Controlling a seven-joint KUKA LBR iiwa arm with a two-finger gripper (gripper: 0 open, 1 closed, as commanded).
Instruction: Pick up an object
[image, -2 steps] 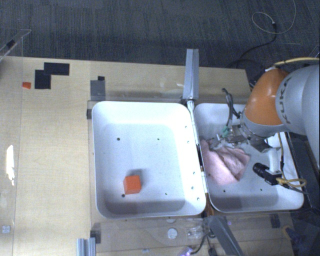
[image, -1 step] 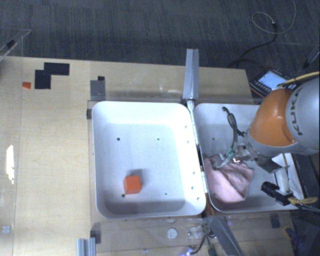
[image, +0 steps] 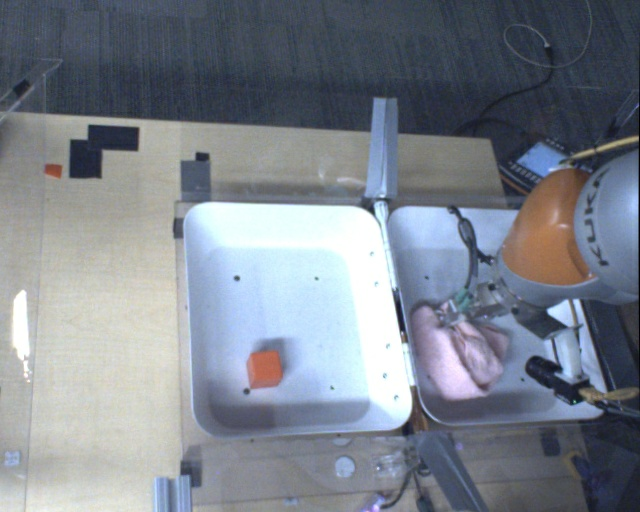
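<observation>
I've got two shallow white bins with rounded corners on a pale wooden bench (image: 100, 330), a grey metal bar between them. The left bin (image: 290, 225) is smooth, glossy plastic, and a small orange block (image: 265, 369), square-edged and matte, sits near its front left corner. In the right bin (image: 440, 225), there's a soft pink cloth (image: 460, 358), crumpled into a lumpy bundle towards the front. The arm (image: 575, 235) reaches in from the right, orange band bulging above the wrist, bent down into the right bin. The gripper (image: 468, 308) is low, right at the cloth's upper edge, touching or just above it. The fingers are a small tangle of metal, and I can't tell whether they're open or closed.
</observation>
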